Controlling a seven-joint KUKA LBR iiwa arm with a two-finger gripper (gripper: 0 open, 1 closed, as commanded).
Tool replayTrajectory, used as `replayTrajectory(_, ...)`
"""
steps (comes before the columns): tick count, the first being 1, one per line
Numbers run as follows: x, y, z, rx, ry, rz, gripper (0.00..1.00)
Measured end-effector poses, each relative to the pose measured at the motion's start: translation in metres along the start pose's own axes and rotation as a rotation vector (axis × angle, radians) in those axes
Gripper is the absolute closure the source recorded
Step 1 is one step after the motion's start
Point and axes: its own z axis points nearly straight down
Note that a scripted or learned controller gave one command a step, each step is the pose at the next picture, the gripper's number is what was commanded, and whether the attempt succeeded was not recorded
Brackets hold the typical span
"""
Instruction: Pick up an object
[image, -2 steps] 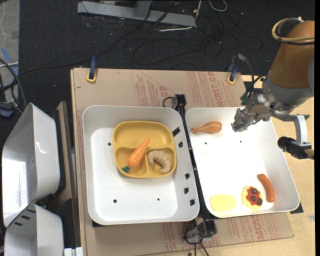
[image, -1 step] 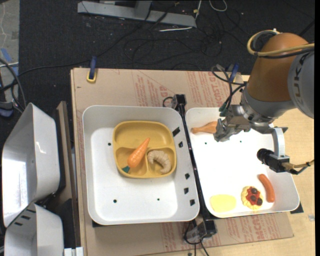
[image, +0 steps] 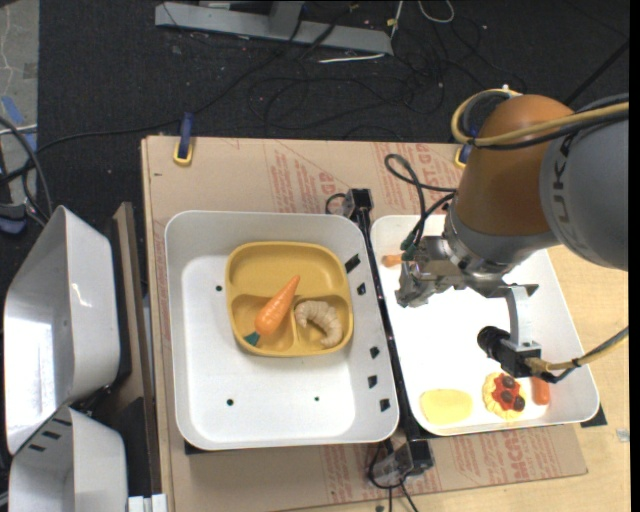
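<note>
Nothing is lifted yet: the gripper (image: 412, 285) hovers over the right bin (image: 565, 330), its finger state impossible to tell, with the yellow disc (image: 445, 405) lying below it.

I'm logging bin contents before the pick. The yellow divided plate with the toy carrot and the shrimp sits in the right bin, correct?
Not quite. The camera view shows the yellow divided plate, holding the toy carrot and the shrimp, in the left bin, not the right bin.
</note>
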Motion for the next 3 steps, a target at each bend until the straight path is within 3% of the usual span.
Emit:
replayTrajectory(2,0.105,-0.045,-0.008,-0.003,0.0,-0.001,1.0)
replayTrajectory(3,0.101,-0.044,-0.008,-0.004,-0.002,0.007,0.0)
